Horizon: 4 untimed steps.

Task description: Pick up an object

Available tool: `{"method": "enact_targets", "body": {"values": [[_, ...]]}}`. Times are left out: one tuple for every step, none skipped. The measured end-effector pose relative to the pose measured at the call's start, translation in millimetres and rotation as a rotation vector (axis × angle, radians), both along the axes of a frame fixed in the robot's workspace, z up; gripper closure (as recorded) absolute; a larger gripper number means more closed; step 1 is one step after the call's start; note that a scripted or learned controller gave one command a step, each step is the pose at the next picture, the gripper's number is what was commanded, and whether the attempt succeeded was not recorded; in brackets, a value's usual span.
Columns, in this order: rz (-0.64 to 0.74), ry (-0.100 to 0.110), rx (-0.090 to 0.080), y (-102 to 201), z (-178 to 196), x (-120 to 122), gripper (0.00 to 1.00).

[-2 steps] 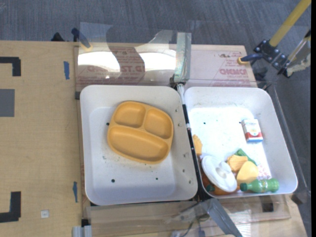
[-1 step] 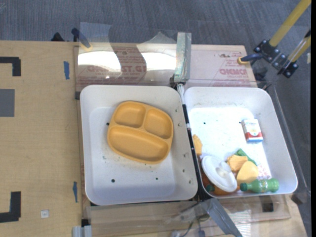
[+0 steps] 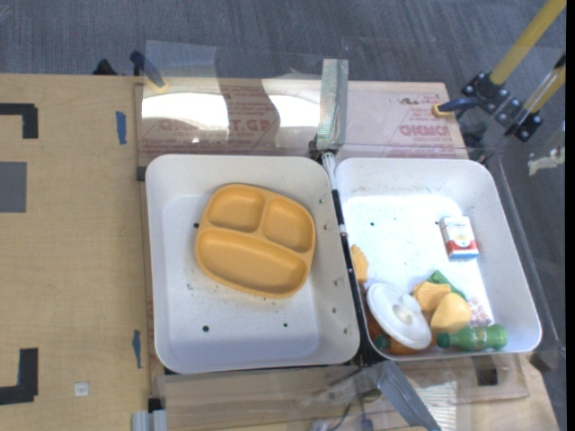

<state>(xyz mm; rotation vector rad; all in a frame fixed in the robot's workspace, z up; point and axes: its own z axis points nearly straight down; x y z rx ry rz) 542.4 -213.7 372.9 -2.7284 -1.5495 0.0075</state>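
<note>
Two shallow white bins sit side by side on a bench. The left bin [image 3: 163,241] holds an orange divided plate [image 3: 256,239] near its middle. In the right bin [image 3: 404,173], a small red and white box [image 3: 459,237] lies apart, while a white round lid [image 3: 400,314], yellow pieces [image 3: 449,311] and a green bottle [image 3: 476,337] crowd the near edge. The gripper's state cannot be told

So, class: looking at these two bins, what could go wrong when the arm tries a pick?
1. The toys lie heaped in the right bin's near corner, so fingers may hit the wall or nudge neighbours.
2. The white lid lies flat and may slip.
3. The plate looks broad to pinch.
</note>
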Motion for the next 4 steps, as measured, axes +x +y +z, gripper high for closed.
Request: {"method": "enact_targets", "body": {"values": [[-0.013,0.003,0.001,2,-121,-35,0.0],[-0.276,-0.015,-0.004,23,-281,-61,0.0],[-0.232,-0.013,-0.006,61,-286,-61,0.0],[-0.057,-0.017,-0.008,109,-285,-60,0.0]]}}
